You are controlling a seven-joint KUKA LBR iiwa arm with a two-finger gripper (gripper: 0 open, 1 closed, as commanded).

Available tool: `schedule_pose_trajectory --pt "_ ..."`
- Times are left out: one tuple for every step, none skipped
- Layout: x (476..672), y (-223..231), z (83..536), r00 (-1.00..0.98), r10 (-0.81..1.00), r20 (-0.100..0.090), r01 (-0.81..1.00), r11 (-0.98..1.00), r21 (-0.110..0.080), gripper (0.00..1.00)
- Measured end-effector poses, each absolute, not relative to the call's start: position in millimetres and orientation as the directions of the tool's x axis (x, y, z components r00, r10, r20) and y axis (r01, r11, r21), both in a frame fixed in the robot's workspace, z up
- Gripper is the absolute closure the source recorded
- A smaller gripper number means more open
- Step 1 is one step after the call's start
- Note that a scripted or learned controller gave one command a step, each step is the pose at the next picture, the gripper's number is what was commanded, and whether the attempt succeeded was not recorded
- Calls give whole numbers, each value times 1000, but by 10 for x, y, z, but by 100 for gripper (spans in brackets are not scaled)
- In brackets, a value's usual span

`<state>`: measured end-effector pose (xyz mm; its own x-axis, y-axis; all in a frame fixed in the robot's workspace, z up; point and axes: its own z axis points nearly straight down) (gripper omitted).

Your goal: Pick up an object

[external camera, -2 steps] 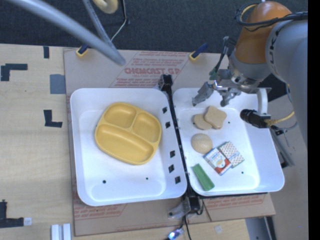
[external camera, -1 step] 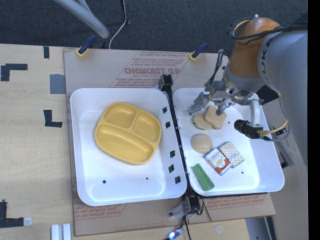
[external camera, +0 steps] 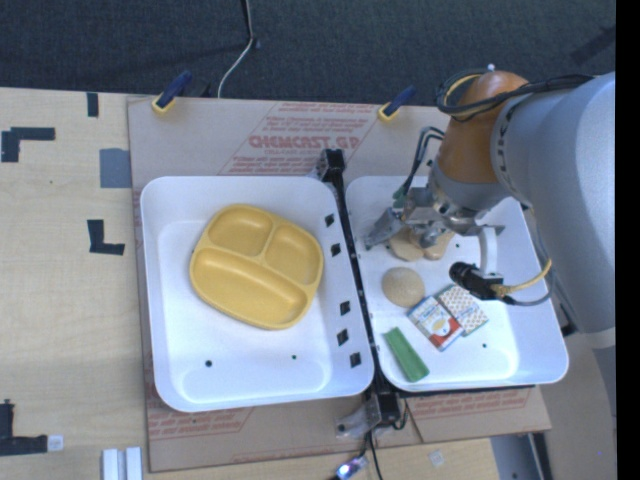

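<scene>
I think the thing I am going for is a small tan lump [external camera: 420,245] near the top of the right bin [external camera: 530,363], and it sits right under my gripper [external camera: 408,226]. The gripper is down low over it, touching it or just about, but the view is too fuzzy here and I cannot tell if the claw is open, closed, or has the lump in it. So I judge this is the grab step, not the lift yet. Next I need the claw to close on the lump and then go straight up slowly. Just below it lies a round tan cookie shape [external camera: 404,286], then a small printed packet [external camera: 447,317], then a green bar [external camera: 406,355]. The left bin [external camera: 170,358] has a yellow tray with sections [external camera: 257,265].
</scene>
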<state>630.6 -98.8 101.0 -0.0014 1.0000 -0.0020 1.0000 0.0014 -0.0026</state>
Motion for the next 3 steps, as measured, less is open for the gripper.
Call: schedule_pose_trajectory --pt "6323 -975 1152 -3 1000 -1 1000 3 2 100" --pt "6309 -967 1573 -2 1000 0 1000 2 2 100" --pt "6348 -1006 2195 -1 1000 0 1000 1 4 100"
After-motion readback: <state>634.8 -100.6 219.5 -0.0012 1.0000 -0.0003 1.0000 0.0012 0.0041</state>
